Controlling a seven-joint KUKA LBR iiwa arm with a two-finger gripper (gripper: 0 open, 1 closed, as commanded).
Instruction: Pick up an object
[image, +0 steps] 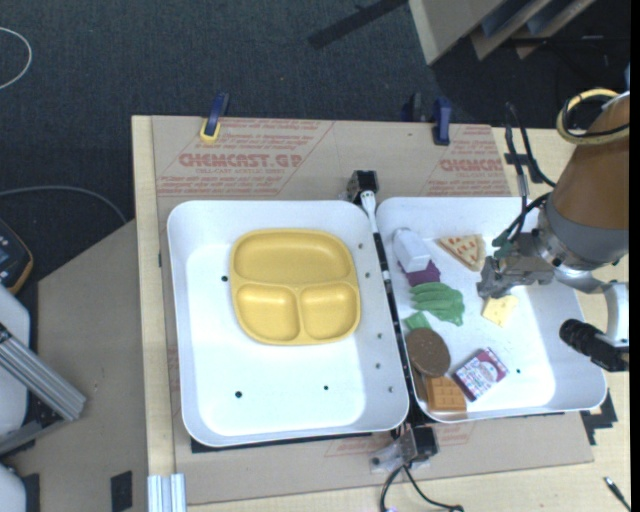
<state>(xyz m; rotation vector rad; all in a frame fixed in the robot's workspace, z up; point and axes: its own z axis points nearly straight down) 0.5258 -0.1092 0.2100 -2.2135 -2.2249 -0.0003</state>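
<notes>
Camera view: yellow cheese piece (498, 310) lies in the right bin (560, 385), just under the gripper (497, 284); finger spacing cannot be told; green leafy piece (438, 301) sits nearby; yellow divided plate (295, 284) fills the left bin (200, 340).

arm (598, 190) cut off by right frame edge, only wrist end and orange band visible. gripper (497, 281) seen from above, body hides the fingertips, can't tell their spacing. yellow block (499, 310) partly under the gripper, top edge hidden. right bin (560, 395) far wall partly covered by the arm. label on red packet (479, 373) too small to read. purple item (423, 271) half under white piece (408, 246), shape unclear. clamp (400, 450) at bottom blurred, cable runs off lower edge
</notes>
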